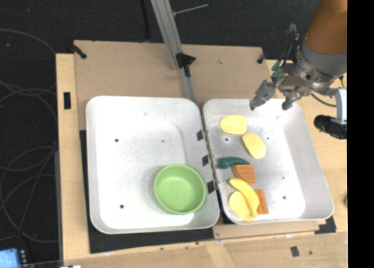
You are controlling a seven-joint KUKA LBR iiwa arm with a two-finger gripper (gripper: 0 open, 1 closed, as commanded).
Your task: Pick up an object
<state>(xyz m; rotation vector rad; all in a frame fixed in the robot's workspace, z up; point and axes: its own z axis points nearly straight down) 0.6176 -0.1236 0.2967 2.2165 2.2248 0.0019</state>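
**Hovering over the right bin, nothing yet gripped**

Starting at the left of the frame, the left bin (pixel 117 122) is seen lying on the brown bench (pixel 123 65), and a green bowl (pixel 180 188) is found upright in its lower right corner, close to the wall shared with the neighbouring bin. A grey metal pole (pixel 166 24) is seen running at a slant from the top centre of the frame down toward the gap between the bins.

Right of centre, the right bin (pixel 292 144) is occupied by a loose group of objects. A pale yellow oval piece (pixel 233 124) lies in its upper left part, and a second yellow piece (pixel 254 145) is placed just beside it, lower and to the right. Below them a dark green item (pixel 232 161) is seen touching an orange block (pixel 245 173). Near the bottom edge, a yellow banana-shaped object (pixel 242 196) lies against a second orange block (pixel 261 201).

At the upper right of the frame, the gripper (pixel 272 100) is held above the upper right corner of the right bin, well apart from the objects. Its two fingers are spread, and nothing is seen between them.
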